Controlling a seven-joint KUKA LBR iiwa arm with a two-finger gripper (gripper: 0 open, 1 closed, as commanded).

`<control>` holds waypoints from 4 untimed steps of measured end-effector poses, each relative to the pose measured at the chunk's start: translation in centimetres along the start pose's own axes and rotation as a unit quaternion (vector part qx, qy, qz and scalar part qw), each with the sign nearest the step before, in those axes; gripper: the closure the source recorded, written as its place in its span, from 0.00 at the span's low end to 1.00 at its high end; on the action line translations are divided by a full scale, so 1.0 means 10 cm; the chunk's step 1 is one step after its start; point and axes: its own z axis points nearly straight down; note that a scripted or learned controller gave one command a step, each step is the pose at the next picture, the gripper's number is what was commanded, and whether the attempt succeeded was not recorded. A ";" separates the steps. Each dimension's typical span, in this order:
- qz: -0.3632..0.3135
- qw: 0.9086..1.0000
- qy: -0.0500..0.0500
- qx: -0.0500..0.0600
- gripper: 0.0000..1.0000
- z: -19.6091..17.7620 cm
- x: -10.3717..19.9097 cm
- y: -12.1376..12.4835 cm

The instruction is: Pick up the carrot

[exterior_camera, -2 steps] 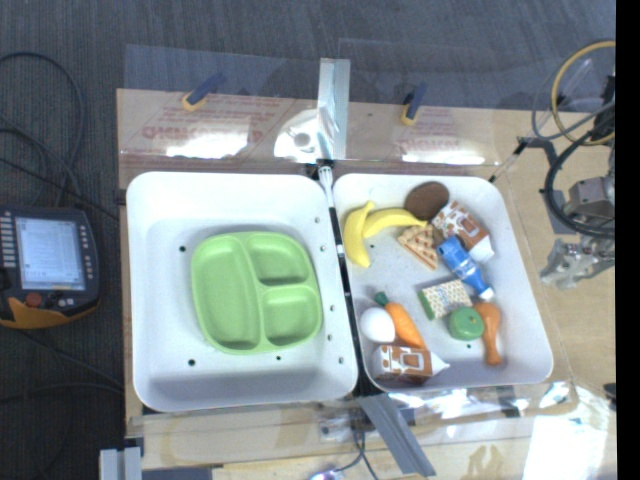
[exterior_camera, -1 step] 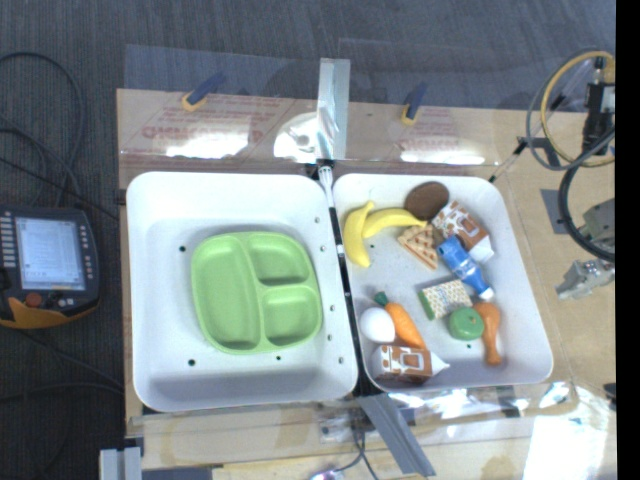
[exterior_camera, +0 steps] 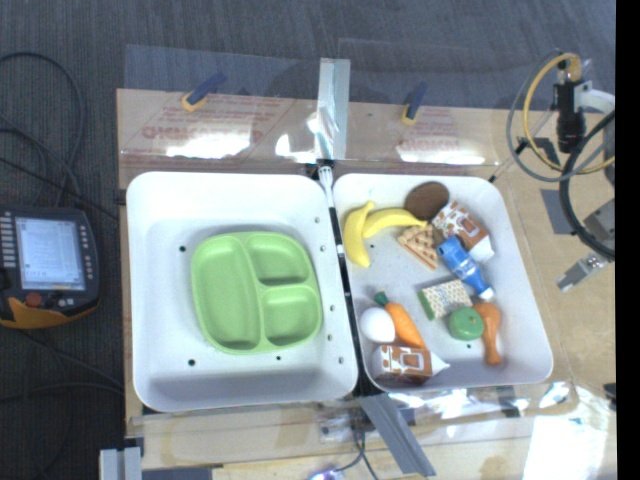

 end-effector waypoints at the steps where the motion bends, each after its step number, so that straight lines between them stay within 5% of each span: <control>1: -0.196 0.981 0.001 -0.001 1.00 0.04 -0.07 0.08; 2: -0.288 0.957 0.000 0.000 1.00 -0.09 0.16 -0.42; 3: -0.405 0.914 0.002 0.002 1.00 -1.13 0.45 -0.97; 4: -0.426 0.905 -0.005 -0.001 1.00 0.01 0.41 -0.90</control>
